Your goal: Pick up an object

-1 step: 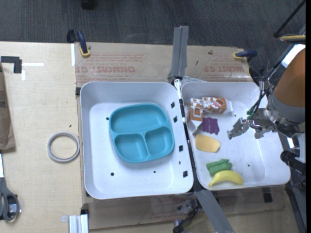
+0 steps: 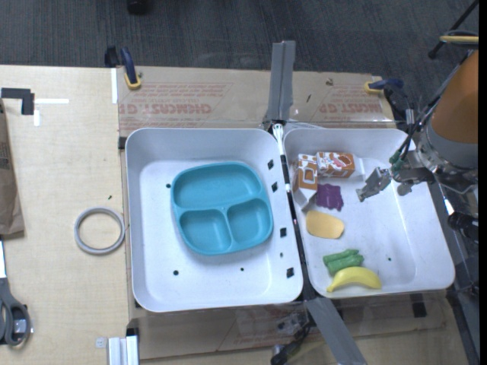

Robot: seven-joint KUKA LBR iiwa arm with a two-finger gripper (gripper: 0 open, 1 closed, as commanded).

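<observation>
The right bin [image 2: 415, 242] holds several toy foods. An orange-and-white carton [image 2: 326, 167] lies at its far left, with a purple piece [image 2: 329, 196] just in front of it. Nearer the front lie a yellow-orange slice [image 2: 325, 225], a green piece [image 2: 343, 260] and a banana [image 2: 354, 280]. My gripper [image 2: 386, 184] hangs over the bin's upper right part, to the right of the carton and the purple piece. Its fingers [image 2: 373, 182] stand open with nothing between them.
The left bin [image 2: 148, 265] holds a teal divided plate [image 2: 222, 207]. A tape ring [image 2: 100, 230] and scissors [image 2: 11, 322] lie on the wooden bench to the left. A grey divider post [image 2: 281, 82] rises between the bins at the back.
</observation>
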